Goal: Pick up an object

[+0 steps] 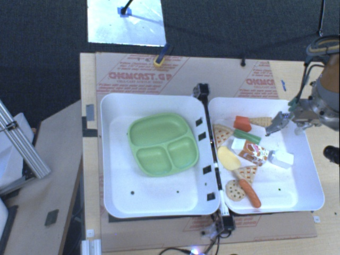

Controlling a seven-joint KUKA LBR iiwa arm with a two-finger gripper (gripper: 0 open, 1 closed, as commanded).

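— Dark carpet surrounds my bench (133,73), where two white bins sit side by side on printed board. What's in them?

— A green tray (162,144) with three compartments lies in the left bin (114,142). The right bin (303,179) holds toy food: a red piece (243,124), a green stick (246,136), a yellow piece (229,158), a carrot (249,193), waffle slices (245,173) and a small carton (255,153), all crowded toward its left half.

— And your gripper?

— I see it (277,124) over the right bin's upper right, near the red piece but apart from it, nothing between its fingers. Whether they are spread or closed, I cannot tell.
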